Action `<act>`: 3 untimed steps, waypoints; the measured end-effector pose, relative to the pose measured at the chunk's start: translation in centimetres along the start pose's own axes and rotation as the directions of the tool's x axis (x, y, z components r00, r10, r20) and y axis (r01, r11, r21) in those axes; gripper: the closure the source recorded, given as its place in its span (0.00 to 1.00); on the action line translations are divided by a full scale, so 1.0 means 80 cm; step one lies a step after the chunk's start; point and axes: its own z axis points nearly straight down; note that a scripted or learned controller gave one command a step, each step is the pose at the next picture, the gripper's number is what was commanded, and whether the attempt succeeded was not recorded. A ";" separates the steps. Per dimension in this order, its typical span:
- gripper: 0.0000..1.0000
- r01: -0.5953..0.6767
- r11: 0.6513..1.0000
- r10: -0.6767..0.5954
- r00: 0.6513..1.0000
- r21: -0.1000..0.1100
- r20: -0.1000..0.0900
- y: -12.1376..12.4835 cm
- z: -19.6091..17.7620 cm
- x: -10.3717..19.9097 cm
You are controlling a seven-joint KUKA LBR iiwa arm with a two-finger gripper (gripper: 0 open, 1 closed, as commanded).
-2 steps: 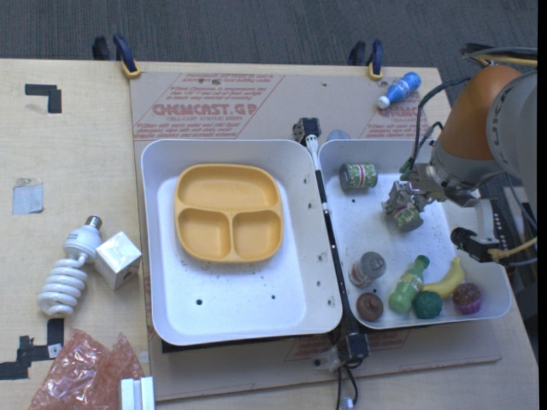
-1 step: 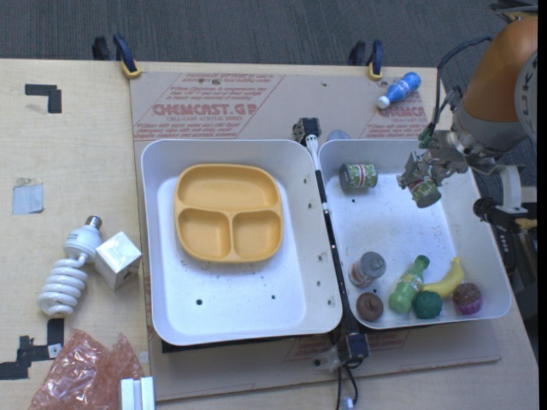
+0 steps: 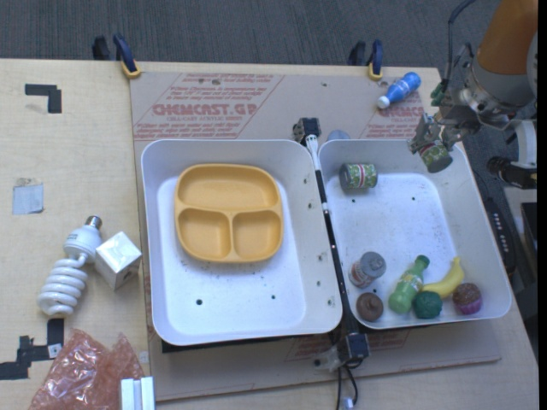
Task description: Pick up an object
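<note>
My gripper [image 3: 432,150] hangs over the far right corner of the right bin [image 3: 402,220], shut on a small grey-green object [image 3: 438,157] that shows between its fingers. On the bin floor lie a green-labelled can [image 3: 358,176] near the far left corner, and along the near edge a grey can [image 3: 368,268], a brown round piece [image 3: 369,306], a green bottle [image 3: 408,284], a banana [image 3: 448,278], a green ball [image 3: 427,305] and a dark red ball [image 3: 467,298].
The left bin [image 3: 239,314] bears a yellow divided plate [image 3: 229,211]. A blue and white bottle [image 3: 398,90] lies on the board behind the right bin. A light bulb [image 3: 68,272], a white cube [image 3: 118,259] and crumpled plastic [image 3: 81,374] sit at the left.
</note>
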 end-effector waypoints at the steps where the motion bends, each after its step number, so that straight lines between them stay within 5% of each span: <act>1: 1.00 -0.001 1.000 0.001 1.000 0.001 -0.001 -0.029 0.133 0.032; 2: 1.00 -0.002 1.000 0.002 1.000 -0.001 0.000 0.000 0.067 -0.019; 3: 1.00 0.000 1.000 0.000 1.000 0.000 0.000 0.000 -0.159 0.022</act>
